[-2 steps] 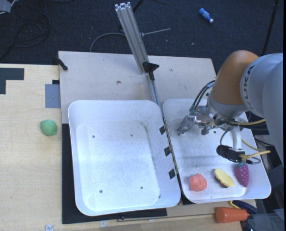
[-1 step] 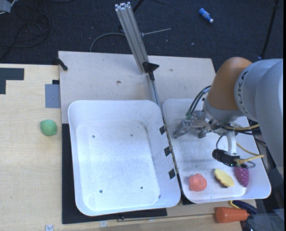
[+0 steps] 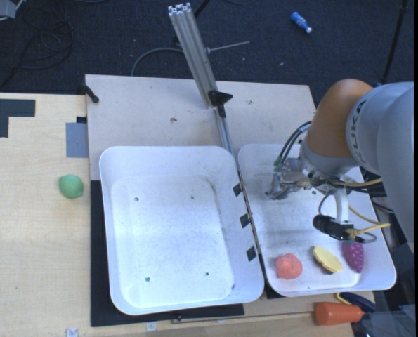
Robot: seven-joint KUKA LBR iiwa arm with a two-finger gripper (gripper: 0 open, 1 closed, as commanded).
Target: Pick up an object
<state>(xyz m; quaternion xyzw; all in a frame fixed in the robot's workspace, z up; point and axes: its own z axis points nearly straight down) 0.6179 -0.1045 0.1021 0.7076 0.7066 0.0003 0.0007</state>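
pincer [image 3: 277,188] sits low over the upper-left part of the right bin [image 3: 261,161], hanging off the grey arm [image 3: 384,139] with its orange band [image 3: 335,121]. can't tell how far apart it is set, too small and cluttered with cables, and nothing visible in its grip.

candidates for the pick all lie along the near edge of the right bin: red-orange lump [image 3: 289,266], yellow piece [image 3: 327,260] just beside it, purple grape-like piece [image 3: 354,255] next to that on the right. all three well apart from the pincer, toward the camera. left bin [image 3: 117,161] holds no obvious target. green ball [image 3: 71,186] sits on the bench [image 3: 26,258] outside both bins, far left. orange item [image 3: 338,313] lies on the bench below the right bin, outside it.

to do the step well, my read: go for the red-orange lump, it has the most free space around it; the yellow and purple ones are close together and near the bin wall, risk of clipping the rim or nudging a neighbour. come straight down from above, straddle the lump, close fully before lifting. watch the dangling black cable part [image 3: 331,225] between pincer and objects.

no brands, labels or readable writing anywhere.
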